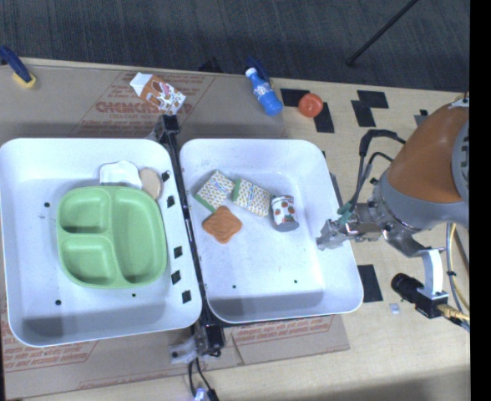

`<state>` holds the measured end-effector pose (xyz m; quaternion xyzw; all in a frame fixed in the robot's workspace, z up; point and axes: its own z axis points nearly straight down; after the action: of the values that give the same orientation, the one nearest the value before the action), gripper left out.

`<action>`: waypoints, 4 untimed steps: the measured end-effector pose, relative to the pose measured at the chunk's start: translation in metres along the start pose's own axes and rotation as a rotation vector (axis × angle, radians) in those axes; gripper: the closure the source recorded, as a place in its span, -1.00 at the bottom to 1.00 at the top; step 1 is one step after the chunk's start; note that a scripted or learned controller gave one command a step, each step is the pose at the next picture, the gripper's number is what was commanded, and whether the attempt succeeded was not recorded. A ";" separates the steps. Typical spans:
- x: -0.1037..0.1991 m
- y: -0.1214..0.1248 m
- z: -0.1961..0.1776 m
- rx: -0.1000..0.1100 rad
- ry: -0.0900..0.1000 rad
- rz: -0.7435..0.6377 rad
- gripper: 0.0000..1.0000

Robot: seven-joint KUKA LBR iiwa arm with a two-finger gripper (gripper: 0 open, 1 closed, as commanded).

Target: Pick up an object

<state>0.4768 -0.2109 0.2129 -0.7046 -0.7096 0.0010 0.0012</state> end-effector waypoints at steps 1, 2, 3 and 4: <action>0.000 0.000 0.000 0.000 0.000 0.001 1.00; 0.000 0.000 0.001 0.001 0.001 0.001 1.00; 0.054 -0.001 0.109 0.004 0.003 -0.001 1.00; 0.011 0.010 0.010 -0.004 -0.001 0.003 1.00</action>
<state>0.4864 -0.2002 0.2034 -0.7057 -0.7086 0.0000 -0.0008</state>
